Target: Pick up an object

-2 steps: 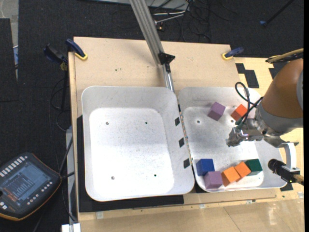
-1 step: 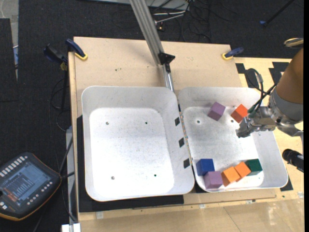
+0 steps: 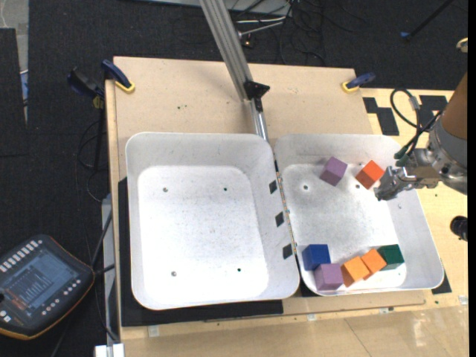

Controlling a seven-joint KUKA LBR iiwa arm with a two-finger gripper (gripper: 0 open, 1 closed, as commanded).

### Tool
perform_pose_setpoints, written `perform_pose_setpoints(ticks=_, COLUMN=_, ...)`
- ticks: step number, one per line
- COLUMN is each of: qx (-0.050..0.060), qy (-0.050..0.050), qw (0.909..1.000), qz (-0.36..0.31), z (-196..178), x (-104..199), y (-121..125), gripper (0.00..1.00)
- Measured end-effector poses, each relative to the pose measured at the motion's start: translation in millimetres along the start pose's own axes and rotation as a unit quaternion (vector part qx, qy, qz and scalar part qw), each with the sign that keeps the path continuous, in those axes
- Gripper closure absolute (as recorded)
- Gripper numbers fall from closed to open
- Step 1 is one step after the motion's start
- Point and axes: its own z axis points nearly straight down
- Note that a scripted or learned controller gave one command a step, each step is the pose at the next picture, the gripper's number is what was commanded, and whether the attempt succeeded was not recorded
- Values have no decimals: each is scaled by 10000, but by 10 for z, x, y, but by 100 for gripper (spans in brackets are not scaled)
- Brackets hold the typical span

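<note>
The wooden bench (image 3: 223,99) carries two shallow white bins side by side. The left bin (image 3: 141,199) is the larger-looking one; the right bin (image 3: 420,233) holds all the blocks. The grey arm (image 3: 454,143) reaches in from the right edge over the right bin's far right side. Its gripper (image 3: 387,188) hangs low just inside that bin's right wall; whether it is released or clenched cannot be told, and no block is seen in it. An orange block (image 3: 369,174) lies just beside the gripper, to its upper left, very close or touching. A purple block (image 3: 334,171) sits a little further left. Along the near wall lie a blue block (image 3: 316,256), a second purple block (image 3: 329,276), a second orange block (image 3: 358,267) and a green block (image 3: 390,256).
</note>
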Motion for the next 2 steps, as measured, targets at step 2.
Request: perform_pose_setpoints(ticks=2, qx=17, qy=17, qw=10000, qz=-23, z=86, x=1004, y=589, gripper=100)
